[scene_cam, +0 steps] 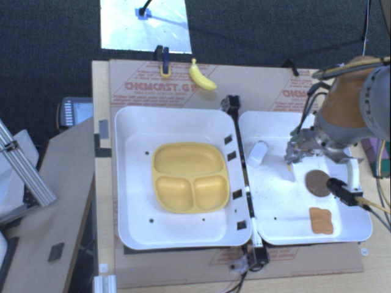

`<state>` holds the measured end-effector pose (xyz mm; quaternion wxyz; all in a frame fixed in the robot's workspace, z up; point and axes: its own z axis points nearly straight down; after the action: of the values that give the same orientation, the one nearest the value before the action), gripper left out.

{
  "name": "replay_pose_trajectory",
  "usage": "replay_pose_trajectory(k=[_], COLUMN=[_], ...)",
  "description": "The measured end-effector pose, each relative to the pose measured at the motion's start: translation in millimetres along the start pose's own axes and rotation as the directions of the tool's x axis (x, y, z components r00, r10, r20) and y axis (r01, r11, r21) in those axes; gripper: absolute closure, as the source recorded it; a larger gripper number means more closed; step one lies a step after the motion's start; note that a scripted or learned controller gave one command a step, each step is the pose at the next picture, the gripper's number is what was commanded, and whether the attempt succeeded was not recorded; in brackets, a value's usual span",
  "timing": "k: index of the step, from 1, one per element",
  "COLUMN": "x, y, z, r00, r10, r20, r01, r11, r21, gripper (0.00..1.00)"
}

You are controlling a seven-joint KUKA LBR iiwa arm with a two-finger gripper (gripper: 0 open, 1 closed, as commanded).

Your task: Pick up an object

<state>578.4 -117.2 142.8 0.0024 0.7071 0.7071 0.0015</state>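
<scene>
The right bin (275, 234) holds a small white cylinder (256, 153) near its left wall, a brown round disc (317, 183) to the right of the middle, and an orange-brown toast-shaped piece (321, 220) near the front right corner. My gripper (291, 162) reaches in from the right and hangs low over the bin floor between the white cylinder and the brown disc, touching neither as far as I can see. The arm's grey body and orange band hide the bin's back right corner.
The left bin (131, 182) holds a yellow divided plate (188, 177). A yellow banana (202, 78) and a small yellow-and-blue clip (165, 63) lie on the board behind the bins. A black divider strip (239, 163) runs between the two bins.
</scene>
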Motion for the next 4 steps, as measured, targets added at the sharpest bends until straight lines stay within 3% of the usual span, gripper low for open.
replay_pose_trajectory(k=[2, 4], x=[-5.2, 92.3], y=[15.0, 28.8], z=[-108.7, -109.7], r00=[1.000, 1.000], r10=[-0.005, -0.009], r20=[0.000, -0.003], r01=[0.005, 0.009], r11=[1.000, 1.000], r21=[-0.003, 0.002], gripper=[1.00, 1.00])
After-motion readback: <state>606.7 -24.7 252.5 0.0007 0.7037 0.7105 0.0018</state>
